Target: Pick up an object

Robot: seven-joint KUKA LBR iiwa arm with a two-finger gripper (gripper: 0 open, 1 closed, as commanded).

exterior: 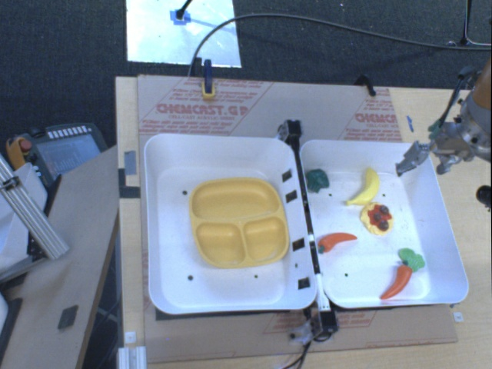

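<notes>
The right bin (442,206) holds several toy foods. A yellow banana (365,187) lies near its middle, with a dark green leafy piece (317,179) to its left. Below the banana are a small round tart with red topping (377,218), a red chili pepper (337,241) and an orange carrot with a green top (401,275). My gripper (425,164) hangs over the bin's upper right corner, up and to the right of the banana. It is open and nothing is between its fingers.
The left bin (165,206) holds a yellow divided tray (237,221). A black divider with clips (302,214) joins the two bins. A teach pendant (65,152) and an aluminium rail (31,214) sit on the side table at left.
</notes>
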